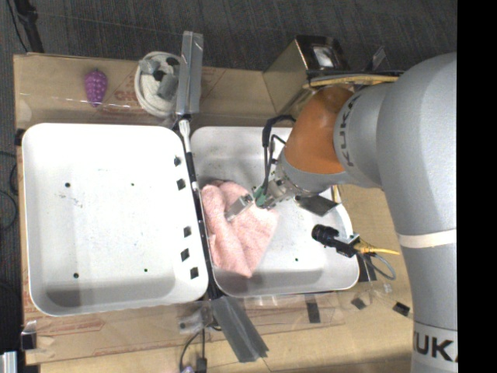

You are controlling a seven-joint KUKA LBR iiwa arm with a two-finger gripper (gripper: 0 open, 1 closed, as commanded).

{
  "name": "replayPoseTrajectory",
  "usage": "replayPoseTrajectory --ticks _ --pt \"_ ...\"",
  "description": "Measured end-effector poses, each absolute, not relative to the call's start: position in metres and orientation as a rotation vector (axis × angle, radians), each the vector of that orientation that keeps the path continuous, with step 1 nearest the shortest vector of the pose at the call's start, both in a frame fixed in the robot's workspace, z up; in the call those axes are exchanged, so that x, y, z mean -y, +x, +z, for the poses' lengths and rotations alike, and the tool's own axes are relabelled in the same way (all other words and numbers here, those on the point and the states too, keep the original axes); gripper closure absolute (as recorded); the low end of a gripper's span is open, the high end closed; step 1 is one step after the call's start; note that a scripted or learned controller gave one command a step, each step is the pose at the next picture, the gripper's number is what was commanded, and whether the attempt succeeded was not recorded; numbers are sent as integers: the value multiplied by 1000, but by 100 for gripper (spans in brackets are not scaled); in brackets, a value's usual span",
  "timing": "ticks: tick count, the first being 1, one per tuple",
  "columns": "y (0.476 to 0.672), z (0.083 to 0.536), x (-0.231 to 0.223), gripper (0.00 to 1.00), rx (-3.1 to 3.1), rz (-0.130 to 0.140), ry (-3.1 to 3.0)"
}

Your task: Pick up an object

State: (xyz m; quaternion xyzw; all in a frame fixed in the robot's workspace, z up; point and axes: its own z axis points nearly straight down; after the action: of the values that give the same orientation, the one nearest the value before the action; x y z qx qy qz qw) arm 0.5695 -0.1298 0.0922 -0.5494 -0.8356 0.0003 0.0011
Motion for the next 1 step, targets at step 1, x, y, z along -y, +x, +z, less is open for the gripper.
replayPoseTrajectory --ticks 1 --pt "584 93 103 0 2764 6 -1504"
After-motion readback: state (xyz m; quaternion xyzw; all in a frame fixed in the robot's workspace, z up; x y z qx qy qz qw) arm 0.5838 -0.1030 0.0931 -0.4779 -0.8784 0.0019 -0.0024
